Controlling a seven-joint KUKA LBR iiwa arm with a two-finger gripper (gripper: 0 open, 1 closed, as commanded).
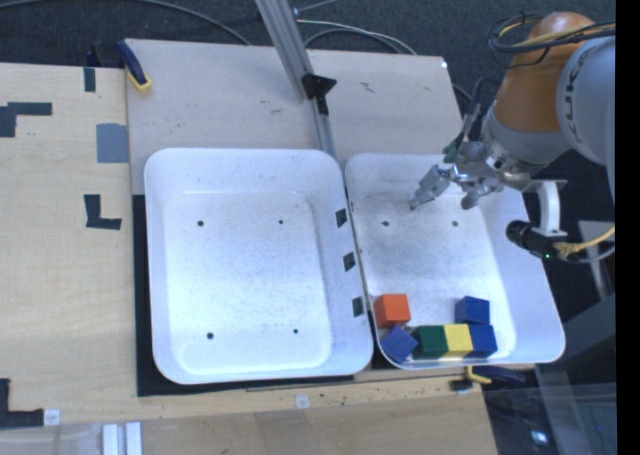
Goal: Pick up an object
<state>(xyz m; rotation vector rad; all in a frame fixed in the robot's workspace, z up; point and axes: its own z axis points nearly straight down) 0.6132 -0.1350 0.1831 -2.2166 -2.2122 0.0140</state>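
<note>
**Gripper above the right bin, blocks gathered at its near edge**

While the bench carries both bins, the right bin is the landmark for all places below. Just to its left, touching along one side, lies the left bin, of about the same shallow white form. The arm, grey with an orange part, comes in from beyond the far right corner of the right bin and bends over it. A slim metal rail runs at a slant from the far edge of the view down to the far left corner of the right bin, where a small black clamp sits on it.

The gripper hangs over the far part of the right bin, well apart from the blocks. Its fingers stand spread apart, and nothing is between them.

All the blocks lie inside the right bin, along its near edge. An orange block is toward the near left corner. Just in front of it a blue block lies turned at an angle. To the right of that one a green block and a yellow block are side by side and touching. Another blue block sits behind the yellow one, and a further blue piece closes the row on the right.
</note>
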